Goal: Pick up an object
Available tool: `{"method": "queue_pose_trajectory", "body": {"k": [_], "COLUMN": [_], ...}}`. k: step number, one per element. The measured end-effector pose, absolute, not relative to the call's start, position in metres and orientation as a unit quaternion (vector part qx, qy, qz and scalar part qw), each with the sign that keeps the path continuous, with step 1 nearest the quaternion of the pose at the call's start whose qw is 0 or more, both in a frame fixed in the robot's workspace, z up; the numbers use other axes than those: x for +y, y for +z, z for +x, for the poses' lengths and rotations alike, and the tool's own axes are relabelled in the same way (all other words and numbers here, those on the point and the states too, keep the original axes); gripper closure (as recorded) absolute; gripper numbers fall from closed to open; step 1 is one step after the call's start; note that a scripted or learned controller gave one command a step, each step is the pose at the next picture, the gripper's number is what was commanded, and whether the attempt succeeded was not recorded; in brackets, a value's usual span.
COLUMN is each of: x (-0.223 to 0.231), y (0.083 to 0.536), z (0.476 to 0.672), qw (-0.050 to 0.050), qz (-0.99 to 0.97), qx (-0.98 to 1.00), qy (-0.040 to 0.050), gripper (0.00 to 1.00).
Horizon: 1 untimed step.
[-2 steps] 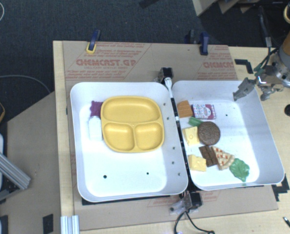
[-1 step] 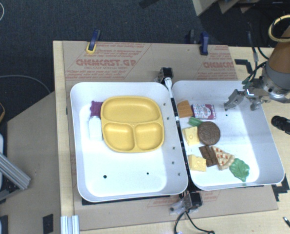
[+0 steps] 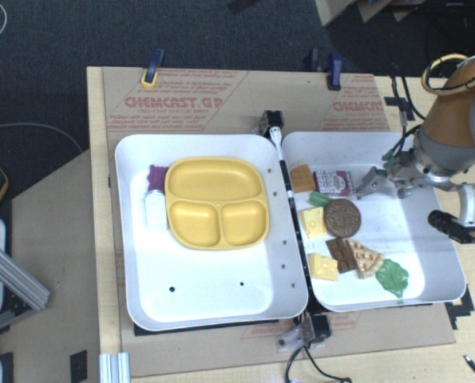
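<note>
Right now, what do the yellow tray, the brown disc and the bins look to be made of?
The yellow tray: likely moulded plastic, with a smooth, soft sheen and rounded compartments. The brown disc: matte and speckled, perhaps toy-food plastic or foam; I can't tell which. The left bin and right bin: probably thin glossy white plastic with rounded rims.

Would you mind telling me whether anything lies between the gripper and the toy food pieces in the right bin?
Nothing visible does. The gripper hangs over bare floor of the right bin, and the nearest pieces, the round brown cookie and the pink-and-white packet, lie just to its left in the camera view with open white floor between.
</note>
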<state>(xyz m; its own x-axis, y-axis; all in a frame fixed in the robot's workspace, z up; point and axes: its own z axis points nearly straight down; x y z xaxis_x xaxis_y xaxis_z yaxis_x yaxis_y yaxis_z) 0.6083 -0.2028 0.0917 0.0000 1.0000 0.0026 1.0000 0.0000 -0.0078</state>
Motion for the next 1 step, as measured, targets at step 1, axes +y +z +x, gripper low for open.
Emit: {"method": "queue_pose_trajectory", "body": {"k": [1], "x": [-0.2021], "y": [0.0844], "z": [0.6083], "qw": [0.002], "qz": [-0.707], "qx": [-0.707], "qy": [0.0008], "gripper": [0.00]}}
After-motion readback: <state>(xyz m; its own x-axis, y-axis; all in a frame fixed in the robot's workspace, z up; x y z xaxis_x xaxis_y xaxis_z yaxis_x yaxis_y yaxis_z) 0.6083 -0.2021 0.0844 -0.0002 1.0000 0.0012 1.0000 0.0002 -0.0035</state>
